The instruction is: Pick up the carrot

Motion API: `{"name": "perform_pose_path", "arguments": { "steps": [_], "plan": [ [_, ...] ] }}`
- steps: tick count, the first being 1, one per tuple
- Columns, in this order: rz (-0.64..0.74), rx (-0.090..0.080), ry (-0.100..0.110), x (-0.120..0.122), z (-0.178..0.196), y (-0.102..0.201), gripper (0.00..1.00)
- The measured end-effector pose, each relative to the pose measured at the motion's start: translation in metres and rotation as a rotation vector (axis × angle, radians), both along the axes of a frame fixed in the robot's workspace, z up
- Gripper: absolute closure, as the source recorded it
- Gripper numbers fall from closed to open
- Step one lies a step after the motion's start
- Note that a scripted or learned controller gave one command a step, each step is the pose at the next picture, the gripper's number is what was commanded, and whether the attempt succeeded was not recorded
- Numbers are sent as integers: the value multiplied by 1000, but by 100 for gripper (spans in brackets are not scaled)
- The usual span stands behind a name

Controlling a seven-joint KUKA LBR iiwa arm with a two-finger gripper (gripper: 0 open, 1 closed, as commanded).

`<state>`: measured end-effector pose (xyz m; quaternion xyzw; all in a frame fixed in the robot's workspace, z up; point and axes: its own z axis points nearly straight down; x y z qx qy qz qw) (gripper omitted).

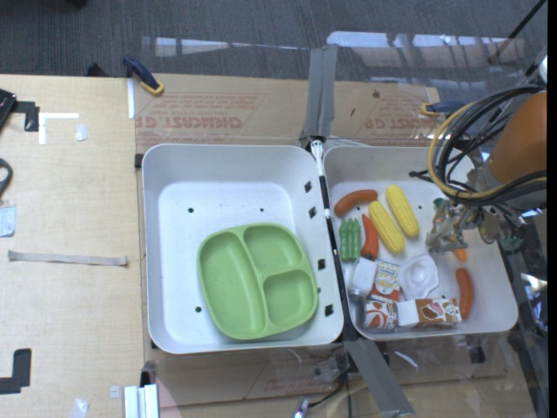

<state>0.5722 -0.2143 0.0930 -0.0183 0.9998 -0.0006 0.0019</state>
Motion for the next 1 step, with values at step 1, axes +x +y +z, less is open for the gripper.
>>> {"name": "perform_pose_path", "arguments": {
  "steps": [1],
  "plan": [
    [1,0,0,0,0,0,0]
  ]
}}
